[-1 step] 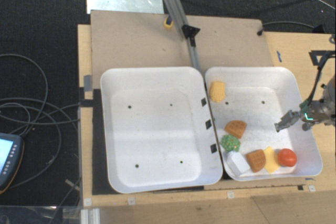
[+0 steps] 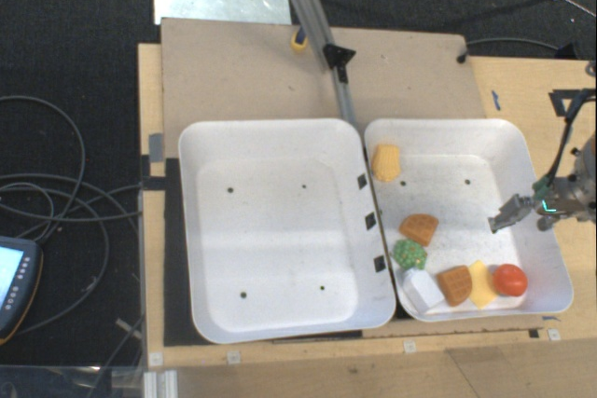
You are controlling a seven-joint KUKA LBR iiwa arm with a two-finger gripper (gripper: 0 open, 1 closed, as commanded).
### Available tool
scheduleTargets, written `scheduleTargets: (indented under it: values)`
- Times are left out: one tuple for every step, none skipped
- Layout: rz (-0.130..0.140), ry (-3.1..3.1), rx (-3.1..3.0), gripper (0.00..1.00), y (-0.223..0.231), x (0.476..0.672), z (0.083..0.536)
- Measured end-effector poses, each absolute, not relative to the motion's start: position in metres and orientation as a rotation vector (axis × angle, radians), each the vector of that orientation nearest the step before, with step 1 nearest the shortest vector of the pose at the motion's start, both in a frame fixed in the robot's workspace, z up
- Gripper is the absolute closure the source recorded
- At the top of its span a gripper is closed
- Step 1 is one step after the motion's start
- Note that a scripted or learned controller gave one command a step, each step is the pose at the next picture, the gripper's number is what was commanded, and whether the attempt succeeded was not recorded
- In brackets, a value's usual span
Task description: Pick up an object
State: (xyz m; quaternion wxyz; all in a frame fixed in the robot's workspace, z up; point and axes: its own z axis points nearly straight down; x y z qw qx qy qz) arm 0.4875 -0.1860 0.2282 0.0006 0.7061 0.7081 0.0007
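The round red tomato-like object (image 2: 509,279) is seen in the camera view at the near right corner of the right white bin (image 2: 466,137), beside a yellow wedge (image 2: 480,284). It lies just below the end effector (image 2: 508,214), which is held at the bin's right rim, arm reaching in low from the right; the finger state cannot be told.

Two shallow white plastic bins side by side: left bin (image 2: 201,228), right bin (image 2: 508,140).

In the right bin, seven small items:
- one yellow rounded piece (image 2: 386,162)
- two orange-brown bread-like pieces (image 2: 419,228) (image 2: 455,284)
- one green leafy lump (image 2: 409,253)
- one white block (image 2: 422,290)
- one pale yellow wedge (image 2: 481,284)
- one red round tomato-like ball (image 2: 509,280)
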Motion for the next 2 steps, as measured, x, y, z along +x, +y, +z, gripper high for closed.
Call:
scheduleTargets:
  values:
    - [-0.001, 2.224, 2.222, 0.0, -0.186, 0.494, 0.185]
    - [-0.002, 2.224, 2.224, 0.0, -0.191, 0.486, 0.139]
